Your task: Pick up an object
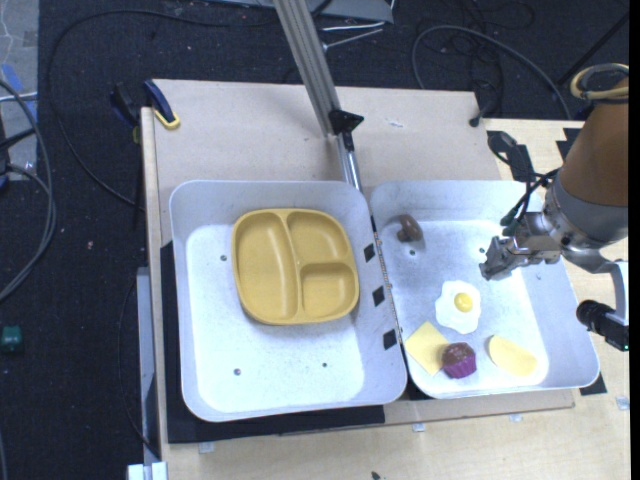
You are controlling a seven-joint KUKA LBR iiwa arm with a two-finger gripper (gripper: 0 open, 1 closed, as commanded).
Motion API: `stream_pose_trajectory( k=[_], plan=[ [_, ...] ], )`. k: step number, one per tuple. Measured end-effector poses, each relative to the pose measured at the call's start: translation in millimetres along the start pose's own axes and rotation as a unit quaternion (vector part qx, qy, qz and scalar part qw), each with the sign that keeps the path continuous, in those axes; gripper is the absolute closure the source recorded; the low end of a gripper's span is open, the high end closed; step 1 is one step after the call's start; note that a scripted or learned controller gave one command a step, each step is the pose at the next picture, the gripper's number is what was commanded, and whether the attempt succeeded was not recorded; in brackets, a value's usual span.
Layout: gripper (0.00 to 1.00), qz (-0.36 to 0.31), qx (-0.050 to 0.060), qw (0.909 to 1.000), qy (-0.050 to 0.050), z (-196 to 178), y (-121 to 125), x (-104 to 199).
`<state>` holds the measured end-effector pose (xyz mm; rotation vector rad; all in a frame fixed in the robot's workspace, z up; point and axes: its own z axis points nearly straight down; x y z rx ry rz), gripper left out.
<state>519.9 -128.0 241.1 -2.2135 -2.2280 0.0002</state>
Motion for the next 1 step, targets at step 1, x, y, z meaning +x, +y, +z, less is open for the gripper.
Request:
stream_pose_trajectory(
  k=[1],
  plan=[
    [1.0, 0.0, 0.0, 1.0, 0.0, 11.5, 8.3, 55.0]
  ],
)
